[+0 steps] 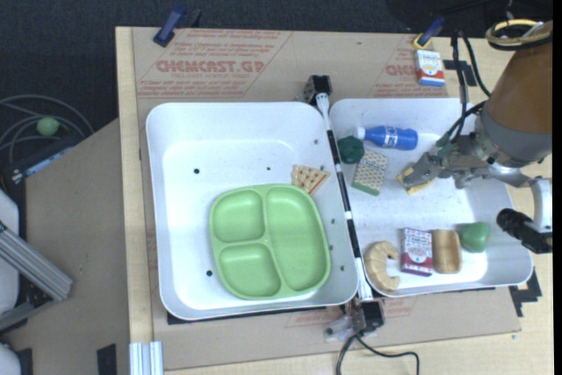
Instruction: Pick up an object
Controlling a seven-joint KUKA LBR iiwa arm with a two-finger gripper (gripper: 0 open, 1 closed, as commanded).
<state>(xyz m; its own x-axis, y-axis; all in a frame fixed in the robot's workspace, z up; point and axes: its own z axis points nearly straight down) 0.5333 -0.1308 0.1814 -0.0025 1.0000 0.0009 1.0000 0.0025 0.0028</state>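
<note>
The right bin point(457, 111) holds several small objects. A blue bottle point(392, 137) lies near its back wall, with a dark green lump point(351, 149) and a checkered pad point(371, 172) to its left. Along the front lie a tan ring-shaped piece point(383, 265), a red box point(416, 251), a brown bread-like piece point(446, 250) and a green ball point(474, 235). My gripper point(434, 169) hangs low over the middle of this bin. A small yellow piece point(412, 180) sits right at its tip; whether it is gripped is unclear.
The left bin point(176, 189) carries a green divided plate point(268, 240) and a waffle-like cracker point(309, 178) by the divider. A small carton point(428, 67) lies on the board behind the right bin. Cables run along the arm at the right.
</note>
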